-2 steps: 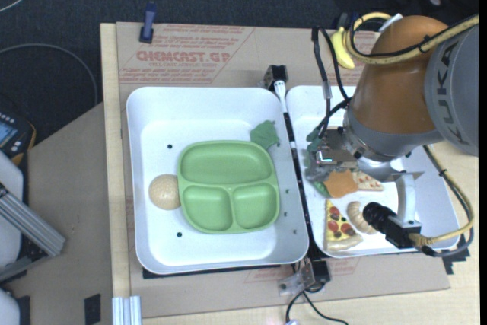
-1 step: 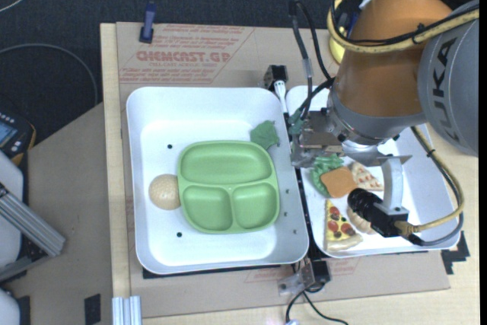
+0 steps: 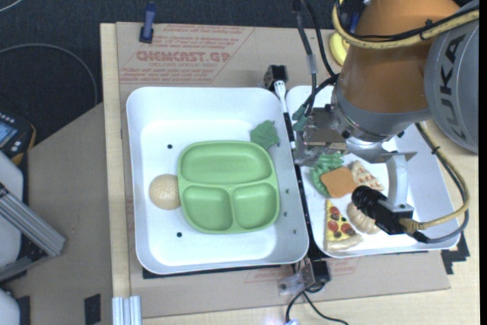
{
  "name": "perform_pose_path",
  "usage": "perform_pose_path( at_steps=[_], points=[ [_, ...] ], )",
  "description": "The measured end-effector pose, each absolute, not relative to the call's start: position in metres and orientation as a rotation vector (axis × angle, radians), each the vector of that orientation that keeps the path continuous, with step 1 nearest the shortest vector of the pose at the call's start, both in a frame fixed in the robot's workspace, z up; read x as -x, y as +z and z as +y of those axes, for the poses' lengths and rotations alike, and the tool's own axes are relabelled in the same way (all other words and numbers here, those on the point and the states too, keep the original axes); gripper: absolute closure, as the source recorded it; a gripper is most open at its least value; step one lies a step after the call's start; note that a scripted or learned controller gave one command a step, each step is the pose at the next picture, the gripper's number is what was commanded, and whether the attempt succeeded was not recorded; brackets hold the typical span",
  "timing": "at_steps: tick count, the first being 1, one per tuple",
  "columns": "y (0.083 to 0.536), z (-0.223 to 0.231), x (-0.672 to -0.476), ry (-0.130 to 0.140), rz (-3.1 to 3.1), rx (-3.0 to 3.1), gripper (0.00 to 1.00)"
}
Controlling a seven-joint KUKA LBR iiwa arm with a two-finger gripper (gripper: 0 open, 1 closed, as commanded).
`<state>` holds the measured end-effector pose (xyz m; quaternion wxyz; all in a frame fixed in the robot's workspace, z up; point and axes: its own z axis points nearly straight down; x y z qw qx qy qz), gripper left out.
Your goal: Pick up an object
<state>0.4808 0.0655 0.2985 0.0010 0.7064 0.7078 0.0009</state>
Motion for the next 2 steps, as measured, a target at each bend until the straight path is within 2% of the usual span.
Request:
perform_pose_path(
  at_steps=[1,2],
  points=[
    [0.243,0.052,-0.584,0.001,2.217,-2.22,1.0],
    [0.214,0.128,-0.512,-0.009,2.237,-2.219,1.0]
  ],
)
